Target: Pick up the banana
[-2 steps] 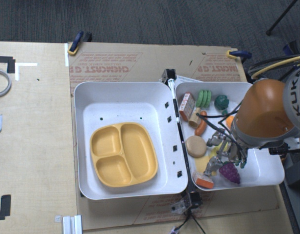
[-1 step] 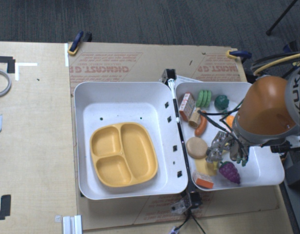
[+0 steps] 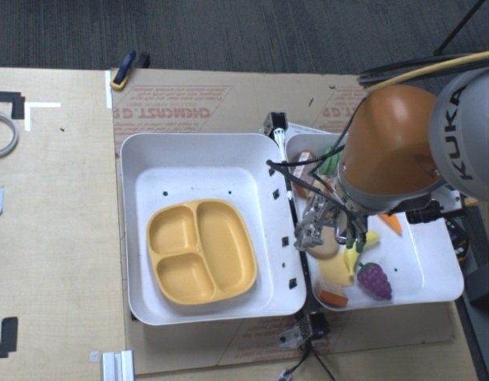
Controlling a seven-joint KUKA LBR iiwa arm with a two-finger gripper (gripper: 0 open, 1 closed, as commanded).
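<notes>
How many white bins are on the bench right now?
2. The left bin holds a yellow divided plate. The right bin sits beside it, partly covered by the arm, with toy food such as purple grapes inside; more items may be hidden under the arm.

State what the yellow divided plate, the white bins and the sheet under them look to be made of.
Divided plate: likely moulded plastic, matte yellow, with soft rounded ridges between its three compartments. Left bin and right bin: probably thin formed plastic, smooth white with a slight sheen and rounded corners. Sheet under them: cardboard by the look, flat brown with red printed lettering.
</notes>
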